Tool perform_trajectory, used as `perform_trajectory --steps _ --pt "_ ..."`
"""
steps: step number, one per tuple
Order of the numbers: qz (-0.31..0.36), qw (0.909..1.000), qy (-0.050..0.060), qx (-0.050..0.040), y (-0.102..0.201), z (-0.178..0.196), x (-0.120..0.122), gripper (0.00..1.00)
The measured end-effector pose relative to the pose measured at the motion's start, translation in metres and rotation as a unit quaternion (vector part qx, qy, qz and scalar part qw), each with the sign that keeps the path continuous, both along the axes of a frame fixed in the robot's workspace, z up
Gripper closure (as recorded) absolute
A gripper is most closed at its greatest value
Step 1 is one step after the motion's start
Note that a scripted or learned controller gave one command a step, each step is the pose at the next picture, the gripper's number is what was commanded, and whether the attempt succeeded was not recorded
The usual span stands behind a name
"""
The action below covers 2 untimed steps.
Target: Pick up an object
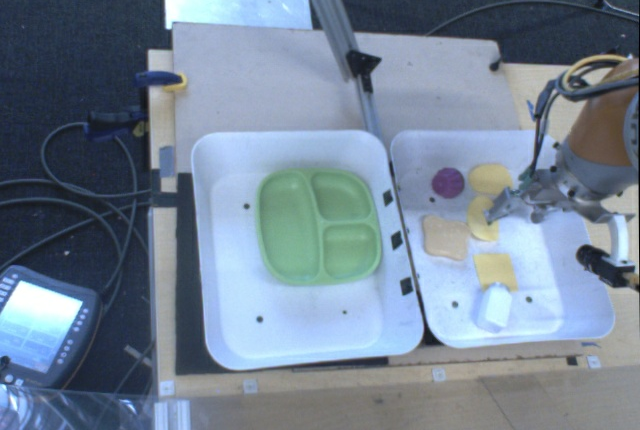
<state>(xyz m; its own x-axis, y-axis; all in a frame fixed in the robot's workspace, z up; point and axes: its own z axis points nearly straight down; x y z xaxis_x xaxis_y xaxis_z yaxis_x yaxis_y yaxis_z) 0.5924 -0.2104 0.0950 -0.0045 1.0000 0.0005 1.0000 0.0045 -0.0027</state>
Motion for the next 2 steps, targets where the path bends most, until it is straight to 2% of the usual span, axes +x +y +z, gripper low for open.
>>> perform_trajectory --steps 1,2 --pt "0.001 1.0 -0.004 -0.0009 -0.001 0.014 0.002 1.0" --pt "0.002 1.0 -0.005 -0.0012 0.004 0.074 -0.003 1.0"
